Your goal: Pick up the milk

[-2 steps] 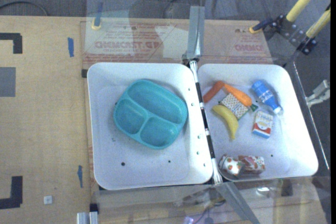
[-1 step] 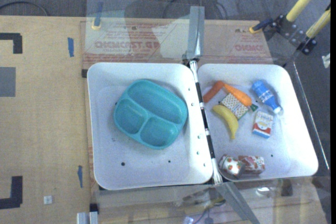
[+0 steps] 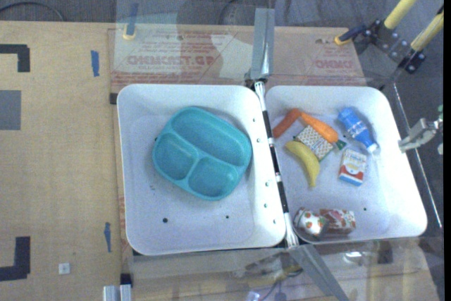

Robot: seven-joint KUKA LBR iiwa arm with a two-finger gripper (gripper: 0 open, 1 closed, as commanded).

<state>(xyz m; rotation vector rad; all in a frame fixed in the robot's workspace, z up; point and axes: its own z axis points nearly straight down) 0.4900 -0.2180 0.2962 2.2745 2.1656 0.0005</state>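
Rightward, milk carton [image 3: 353, 167] amid bare bin floor [image 3: 394, 201]; gripper [image 3: 421, 134] at rim, finger state unclear.

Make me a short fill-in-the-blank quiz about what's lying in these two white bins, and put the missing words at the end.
1. The teal divided plate lies in the ____ bin.
2. The yellow fruit beside the carrots is a ____.
3. The milk carton lies in the ____ bin.
4. The bottle above the milk carton is ____ in colour.

Missing words: left; banana; right; blue
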